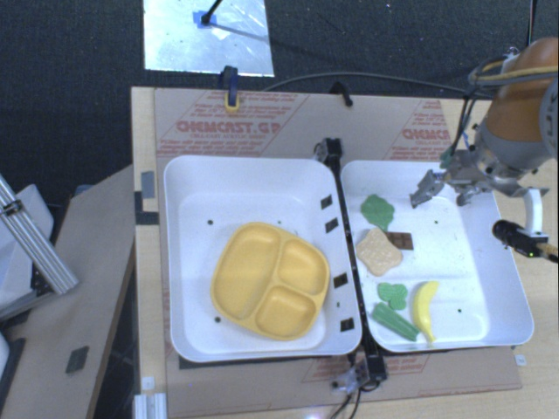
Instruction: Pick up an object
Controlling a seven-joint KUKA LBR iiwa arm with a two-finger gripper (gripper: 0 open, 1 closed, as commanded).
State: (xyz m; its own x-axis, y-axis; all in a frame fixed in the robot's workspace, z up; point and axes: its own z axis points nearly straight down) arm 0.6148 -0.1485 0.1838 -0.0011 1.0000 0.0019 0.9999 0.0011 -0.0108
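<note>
My gripper hangs over the far part of the right bin, its two fingers spread apart with nothing between them. Below and to its left lie a green leaf-shaped piece, a tan cracker-like piece with a small brown block beside it, a green vegetable piece and a yellow banana. The gripper stands apart from all of them.
The left bin holds a yellow divided plate. A black divider with clips runs between the bins. A shiny metal sheet lies beyond the bench at the back.
</note>
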